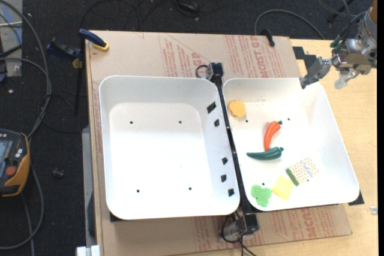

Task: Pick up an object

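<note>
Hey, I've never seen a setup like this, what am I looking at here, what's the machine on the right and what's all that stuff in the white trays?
This is one picture from a camera fixed above a workbench, looking down at a slant. On the bench sit two shallow white bins side by side: the left bin and the right bin. The machine at the right edge is a robot arm; its gripper, a two-finger claw, hangs over the far right corner of the right bin with its fingers apart, holding nothing. Its job is to pick up an object. The right bin holds small toys: an orange piece, a red pepper, a dark green pepper, a patterned piece, a yellow block and a light green piece.
</note>
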{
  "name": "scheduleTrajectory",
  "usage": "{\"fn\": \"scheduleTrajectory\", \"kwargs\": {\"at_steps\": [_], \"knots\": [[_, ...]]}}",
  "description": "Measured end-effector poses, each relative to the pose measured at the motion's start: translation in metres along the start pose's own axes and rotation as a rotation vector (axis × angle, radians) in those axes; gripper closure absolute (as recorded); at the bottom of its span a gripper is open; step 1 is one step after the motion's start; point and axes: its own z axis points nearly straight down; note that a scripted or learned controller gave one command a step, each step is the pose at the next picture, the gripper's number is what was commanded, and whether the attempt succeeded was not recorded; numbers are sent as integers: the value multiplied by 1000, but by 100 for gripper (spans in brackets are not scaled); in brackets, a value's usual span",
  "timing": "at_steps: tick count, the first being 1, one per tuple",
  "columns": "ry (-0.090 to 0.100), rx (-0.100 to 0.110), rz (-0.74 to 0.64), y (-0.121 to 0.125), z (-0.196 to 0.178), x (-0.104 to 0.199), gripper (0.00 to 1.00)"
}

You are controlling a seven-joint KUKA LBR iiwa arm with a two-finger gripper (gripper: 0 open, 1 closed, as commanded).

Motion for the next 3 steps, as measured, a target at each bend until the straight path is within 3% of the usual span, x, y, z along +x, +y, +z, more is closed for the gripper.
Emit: {"fn": "scheduleTrajectory", "kwargs": {"at_steps": [1, 2, 3], "knots": [[5, 23, 14, -37, 136, 97, 0], [1, 11, 23, -14, 123, 45, 0], [2, 16, 21, 64, 174, 11, 0]]}}
